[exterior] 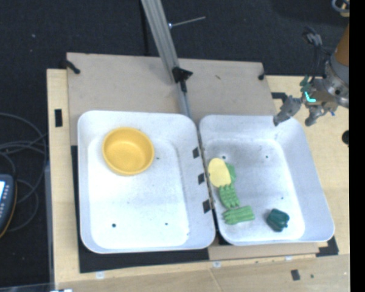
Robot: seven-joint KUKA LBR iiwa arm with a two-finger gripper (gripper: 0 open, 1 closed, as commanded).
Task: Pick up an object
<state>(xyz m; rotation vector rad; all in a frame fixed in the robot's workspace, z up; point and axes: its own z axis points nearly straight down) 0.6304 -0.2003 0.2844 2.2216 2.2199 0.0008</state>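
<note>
We saw the gripper [297, 111] spread, empty, above the right bin's [304, 140] far corner; we feared the clustered green pieces [234, 205] could slip

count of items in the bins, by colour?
Yellow: 2, the bowl in the left bin and a yellow piece in the right bin.
Light green: 2, the ridged piece and the ridged piece.
Dark green: 1, the lump.
Total: 5
</note>
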